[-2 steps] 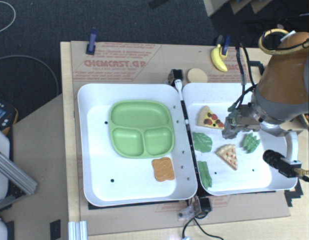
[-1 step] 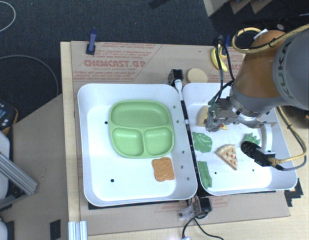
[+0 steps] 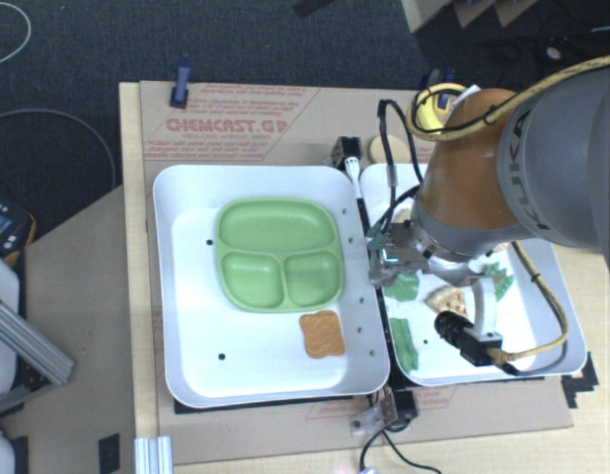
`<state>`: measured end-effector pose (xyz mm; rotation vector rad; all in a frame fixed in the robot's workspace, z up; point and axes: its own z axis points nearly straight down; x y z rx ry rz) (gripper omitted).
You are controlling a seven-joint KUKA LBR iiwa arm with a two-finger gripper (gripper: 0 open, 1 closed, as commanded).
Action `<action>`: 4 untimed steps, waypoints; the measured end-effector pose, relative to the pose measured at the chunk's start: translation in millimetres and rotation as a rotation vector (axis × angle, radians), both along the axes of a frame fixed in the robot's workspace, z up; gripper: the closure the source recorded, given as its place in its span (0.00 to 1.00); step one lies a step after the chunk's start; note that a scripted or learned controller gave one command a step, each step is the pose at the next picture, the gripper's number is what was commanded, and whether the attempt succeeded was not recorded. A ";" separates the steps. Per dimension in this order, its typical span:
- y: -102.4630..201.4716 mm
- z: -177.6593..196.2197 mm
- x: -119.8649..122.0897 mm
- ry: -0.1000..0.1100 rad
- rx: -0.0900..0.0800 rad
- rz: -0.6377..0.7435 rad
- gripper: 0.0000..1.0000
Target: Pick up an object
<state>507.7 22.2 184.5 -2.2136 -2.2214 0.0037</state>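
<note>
My gripper (image 3: 396, 268) reaches down into the left part of the right bin (image 3: 423, 368), under the grey arm with its orange band. Right at its tip lies a small green item (image 3: 404, 287), and a long green piece (image 3: 403, 344) rests nearer the front. A tan, bread-like piece (image 3: 450, 299) and another green scrap (image 3: 500, 282) lie to the right of the wrist. The arm hides much of this bin.
The left bin (image 3: 187, 265) holds a green divided plate (image 3: 279, 253) and an orange-brown square piece (image 3: 323, 334) near its front right. A black clamp with cable (image 3: 468, 342) hangs off the arm over the right bin. Cardboard underlies both bins.
</note>
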 end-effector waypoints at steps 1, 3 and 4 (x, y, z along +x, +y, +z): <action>12.3 164.3 8.6 -0.026 0.000 0.001 1.00; 20.2 63.0 -6.1 0.001 0.000 0.002 1.00; 1.4 158.0 -26.4 -0.017 -0.001 -0.004 1.00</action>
